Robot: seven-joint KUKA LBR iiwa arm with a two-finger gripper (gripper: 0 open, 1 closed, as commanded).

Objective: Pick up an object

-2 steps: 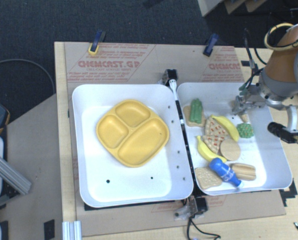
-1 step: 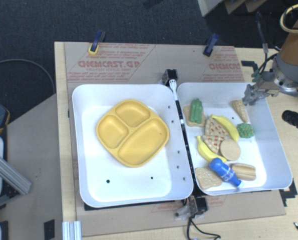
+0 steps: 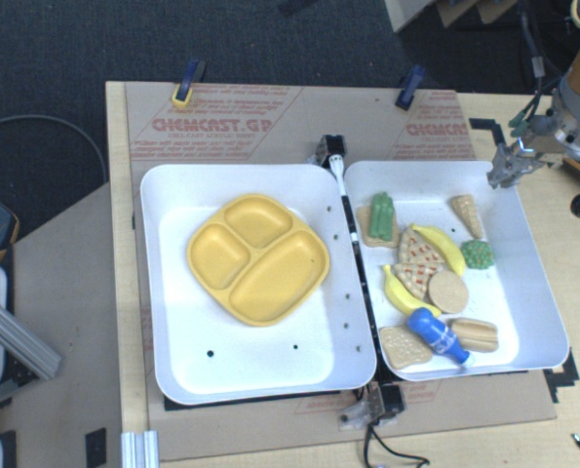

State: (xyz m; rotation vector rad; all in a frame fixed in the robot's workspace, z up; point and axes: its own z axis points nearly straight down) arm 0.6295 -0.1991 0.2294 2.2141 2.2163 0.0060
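Two-finger metal gripper (image 3: 505, 171) seen at the upper right, hanging over the far right corner of the right shallow white bin (image 3: 523, 224); too small and blurred there to tell what lies at its tip, if anything. Grey arm (image 3: 574, 105) cut off by the right edge, orange band hard to make out. Two white bins side by side, touching along a black seam. In the left white bin (image 3: 173, 261): one yellow three-compartment plastic plate (image 3: 258, 257), turned at a slant, nothing in its compartments. In the right bin, a crowded heap of toy food, well apart from the gripper: one green leafy piece (image 3: 381, 210) on one tan toast slice (image 3: 374, 230), one tan ice-cream cone (image 3: 467, 214), two yellow bananas (image 3: 440, 246), one green broccoli floret (image 3: 478, 254), one red-latticed waffle wedge (image 3: 418, 261), one round tan cookie (image 3: 447, 292), one blue bottle (image 3: 436, 334) overlapping one tan cracker (image 3: 403, 347), one hot-dog bun (image 3: 476, 334). Second banana half hidden under waffle and cookie. Beneath both bins, one printed cardboard sheet (image 3: 270, 115), held by two blue clamps (image 3: 186, 82) at the far edge. Dark carpet beyond.
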